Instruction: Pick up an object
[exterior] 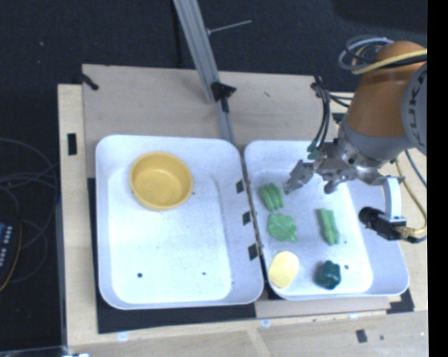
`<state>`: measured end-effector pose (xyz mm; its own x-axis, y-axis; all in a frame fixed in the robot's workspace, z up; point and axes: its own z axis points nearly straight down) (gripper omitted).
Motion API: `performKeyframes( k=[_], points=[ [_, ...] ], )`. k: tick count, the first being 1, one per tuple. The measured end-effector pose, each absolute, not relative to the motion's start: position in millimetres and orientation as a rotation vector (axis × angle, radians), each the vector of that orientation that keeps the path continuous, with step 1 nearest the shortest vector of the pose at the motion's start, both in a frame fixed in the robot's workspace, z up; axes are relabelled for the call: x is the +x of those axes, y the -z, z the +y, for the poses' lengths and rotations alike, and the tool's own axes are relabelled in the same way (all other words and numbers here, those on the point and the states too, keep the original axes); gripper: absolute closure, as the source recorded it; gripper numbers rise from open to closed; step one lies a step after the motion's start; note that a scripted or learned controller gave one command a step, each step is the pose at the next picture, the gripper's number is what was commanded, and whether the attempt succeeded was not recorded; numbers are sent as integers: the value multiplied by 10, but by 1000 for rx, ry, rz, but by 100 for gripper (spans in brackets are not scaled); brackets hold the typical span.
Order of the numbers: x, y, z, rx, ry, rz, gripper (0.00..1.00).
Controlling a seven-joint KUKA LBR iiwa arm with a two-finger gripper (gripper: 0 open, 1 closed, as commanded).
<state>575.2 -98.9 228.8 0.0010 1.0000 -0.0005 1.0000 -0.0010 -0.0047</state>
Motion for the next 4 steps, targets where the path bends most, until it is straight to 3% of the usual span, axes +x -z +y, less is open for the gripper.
performKeyframes(
  k=[2,3,4],
  points=[
    [5790,-1207,-971,-2221,-4,-2219,0],
    [5804,-1333,-971,-2224,3,-2220,100],
    [5812,-1963,-998,-2225,7,-2225,100]
  ],
)
